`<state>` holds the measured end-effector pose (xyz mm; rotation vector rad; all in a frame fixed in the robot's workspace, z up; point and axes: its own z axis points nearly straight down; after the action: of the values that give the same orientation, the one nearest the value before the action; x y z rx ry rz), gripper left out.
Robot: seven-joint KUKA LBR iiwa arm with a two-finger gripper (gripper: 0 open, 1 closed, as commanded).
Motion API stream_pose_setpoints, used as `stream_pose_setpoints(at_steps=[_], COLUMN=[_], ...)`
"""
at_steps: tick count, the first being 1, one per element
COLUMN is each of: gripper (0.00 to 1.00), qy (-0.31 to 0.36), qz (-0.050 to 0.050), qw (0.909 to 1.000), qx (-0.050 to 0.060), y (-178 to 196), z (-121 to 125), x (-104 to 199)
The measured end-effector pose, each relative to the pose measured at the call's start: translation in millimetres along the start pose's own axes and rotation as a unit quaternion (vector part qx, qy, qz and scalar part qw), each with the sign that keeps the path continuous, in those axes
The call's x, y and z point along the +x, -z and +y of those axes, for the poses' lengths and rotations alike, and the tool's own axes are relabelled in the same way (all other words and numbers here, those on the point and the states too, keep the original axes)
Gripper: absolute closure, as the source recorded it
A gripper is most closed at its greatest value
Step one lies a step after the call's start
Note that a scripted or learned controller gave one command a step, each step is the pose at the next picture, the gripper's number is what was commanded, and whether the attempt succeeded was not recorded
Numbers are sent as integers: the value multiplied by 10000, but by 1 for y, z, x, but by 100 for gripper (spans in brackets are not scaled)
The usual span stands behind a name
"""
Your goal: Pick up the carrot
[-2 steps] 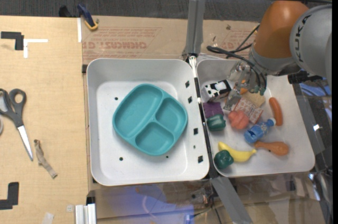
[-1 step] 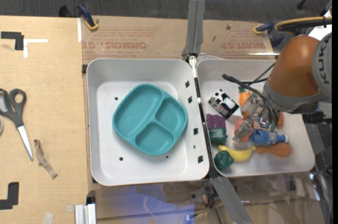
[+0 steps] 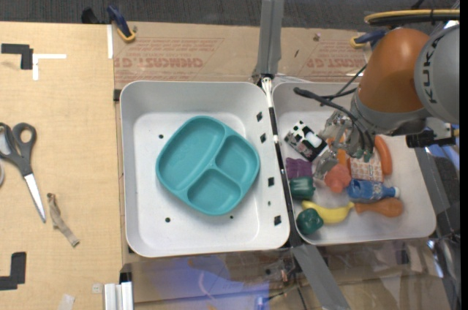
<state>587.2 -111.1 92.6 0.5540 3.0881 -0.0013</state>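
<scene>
- Camera view, slanting down on two white bins side by side: left bin [image 3: 135, 177], right bin [image 3: 417, 224].
- One teal plate [image 3: 208, 164] in the left bin, divided into three compartments, lying flat near the middle.
- One grey arm [image 3: 409, 78] with an orange band, reaching in from the right over the right bin's far half.
- One gripper [image 3: 342, 146], low among the clutter of the right bin; how far open, impossible to tell; nothing seen clearly in its hold.
- One carrot [image 3: 384, 208], taken to be the orange tapered piece lying flat along the near side of the right bin, apart from the gripper, just beyond the banana's right end and just below the blue toy.
- One yellow banana [image 3: 329, 212], near the front edge, between the carrot and a dark green ball.
- One dark green ball [image 3: 308, 223] at the near left corner of the right bin.
- One blue toy [image 3: 371, 191], just above the carrot.
- One red-orange sausage-shaped piece [image 3: 383, 155] by the arm's wrist, well above the carrot.
- One black-and-white toy [image 3: 303, 140], one purple piece [image 3: 297, 168] and one green piece [image 3: 301, 188], lined along the right bin's left wall.
- One pair of scissors [image 3: 23, 159] on the bench far to the left, well apart from both bins.
</scene>
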Motion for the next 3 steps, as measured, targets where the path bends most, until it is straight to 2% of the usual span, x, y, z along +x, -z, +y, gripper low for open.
stream_pose_setpoints(at_steps=[1, 2, 3], gripper=[0, 0, 0], qy=[-471, 73, -1197], qz=[16, -2, -4], qw=[9989, 10000, 9928], qx=[-1, -1, -4], y=[0, 0, 0], z=[-18, -7, -7], x=[33, -36, -54])
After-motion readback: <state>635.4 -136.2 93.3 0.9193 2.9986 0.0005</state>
